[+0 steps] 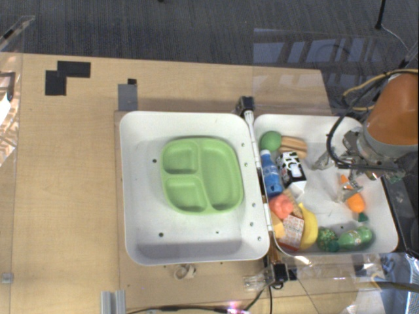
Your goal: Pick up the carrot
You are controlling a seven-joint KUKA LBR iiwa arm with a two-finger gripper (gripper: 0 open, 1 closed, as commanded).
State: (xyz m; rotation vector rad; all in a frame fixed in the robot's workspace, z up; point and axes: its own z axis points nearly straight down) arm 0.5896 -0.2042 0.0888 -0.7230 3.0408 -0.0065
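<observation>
**Gripper over the carrot in the right bin**

Nearest the camera, cables (275, 277) and small clamps sit on the bench's front edge. The bench (65, 195) is pale wood. Two white bins stand on it side by side: the left bin (141, 241) holds a green divided plate (200, 175); the right bin (386, 231) holds a banana (309, 227), a blue bottle (270, 175), green vegetables (347, 239) and the carrot (356, 203) by its right wall. The gripper (350, 187) hangs just above the carrot, fingers apart, gripping nothing. Beyond lie black markers (65, 76), then dark grey carpet (196, 18)
</observation>
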